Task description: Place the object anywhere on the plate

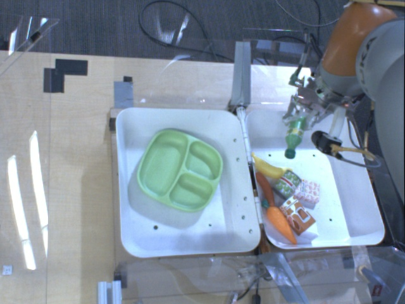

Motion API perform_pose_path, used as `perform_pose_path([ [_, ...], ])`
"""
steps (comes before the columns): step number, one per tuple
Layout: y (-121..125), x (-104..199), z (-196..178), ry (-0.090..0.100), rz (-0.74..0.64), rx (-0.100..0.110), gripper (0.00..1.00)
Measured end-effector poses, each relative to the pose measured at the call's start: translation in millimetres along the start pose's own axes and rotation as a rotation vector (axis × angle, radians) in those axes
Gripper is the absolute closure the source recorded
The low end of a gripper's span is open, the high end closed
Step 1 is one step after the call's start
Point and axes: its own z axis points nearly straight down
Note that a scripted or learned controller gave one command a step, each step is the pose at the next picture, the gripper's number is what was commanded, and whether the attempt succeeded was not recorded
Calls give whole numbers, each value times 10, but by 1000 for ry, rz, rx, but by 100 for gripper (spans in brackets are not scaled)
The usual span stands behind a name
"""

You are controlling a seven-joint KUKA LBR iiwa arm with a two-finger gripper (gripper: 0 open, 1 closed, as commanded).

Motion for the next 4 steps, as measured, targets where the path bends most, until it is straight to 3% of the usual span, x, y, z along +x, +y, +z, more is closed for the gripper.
perform_pose_path([
  [1, -483, 513, 82, 2, -157, 2, 100],
  [2, -465, 40, 76, 2, -288, 0, 100],
  [3, -769, 512, 81, 2, -356, 2, 100],
  [4, -540, 1196, 72, 2, -707, -2, 100],
])
